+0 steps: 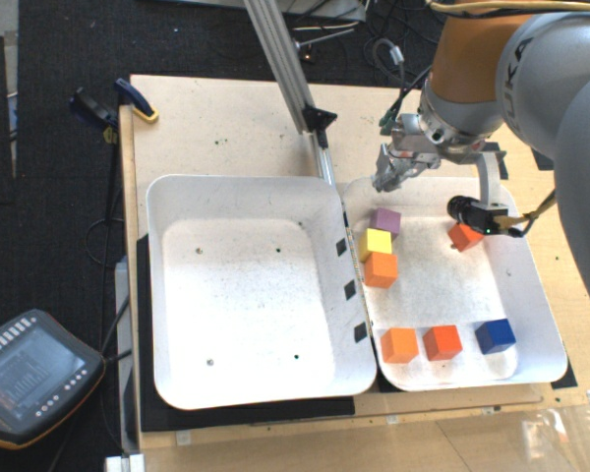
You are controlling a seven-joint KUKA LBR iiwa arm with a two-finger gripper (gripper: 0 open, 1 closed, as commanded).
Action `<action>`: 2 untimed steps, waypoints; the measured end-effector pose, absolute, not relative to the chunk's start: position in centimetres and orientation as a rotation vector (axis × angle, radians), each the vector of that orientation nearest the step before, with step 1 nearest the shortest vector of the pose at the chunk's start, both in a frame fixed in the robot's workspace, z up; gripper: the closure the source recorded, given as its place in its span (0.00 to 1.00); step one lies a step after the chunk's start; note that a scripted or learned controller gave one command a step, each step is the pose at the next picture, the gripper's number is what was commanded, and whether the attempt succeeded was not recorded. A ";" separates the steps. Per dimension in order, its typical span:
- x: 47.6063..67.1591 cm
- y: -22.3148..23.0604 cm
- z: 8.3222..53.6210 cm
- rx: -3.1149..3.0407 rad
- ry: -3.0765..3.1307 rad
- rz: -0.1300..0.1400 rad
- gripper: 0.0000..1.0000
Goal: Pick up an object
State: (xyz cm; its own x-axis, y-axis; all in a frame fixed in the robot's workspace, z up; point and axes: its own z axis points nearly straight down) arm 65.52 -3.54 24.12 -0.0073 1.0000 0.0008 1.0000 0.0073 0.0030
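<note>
No block is being held at the gripper (pixel 391 177), which is being poised above the right bin's (pixel 531 293) far end; whether it is open cannot be told. Just below it, the purple block (pixel 386 222), yellow block (pixel 379 242) and orange block (pixel 380 268) are being kept touching in a line, likely the nearest candidates. A red block (pixel 465 236) is being left apart.

There are two white bins, the left bin (pixel 177 205) and the right bin (pixel 531 342). Seven blocks sit in the right one: one purple block (pixel 386 222), one yellow block (pixel 379 241), four orange or red-orange blocks (pixel 380 268) (pixel 400 344) (pixel 442 341) (pixel 465 235), and one blue block (pixel 495 335).
</note>
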 end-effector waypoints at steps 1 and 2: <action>66.4 2.5 23.1 2.213 2.230 0.003 1.00; 67.1 7.1 22.7 2.213 2.229 0.004 1.00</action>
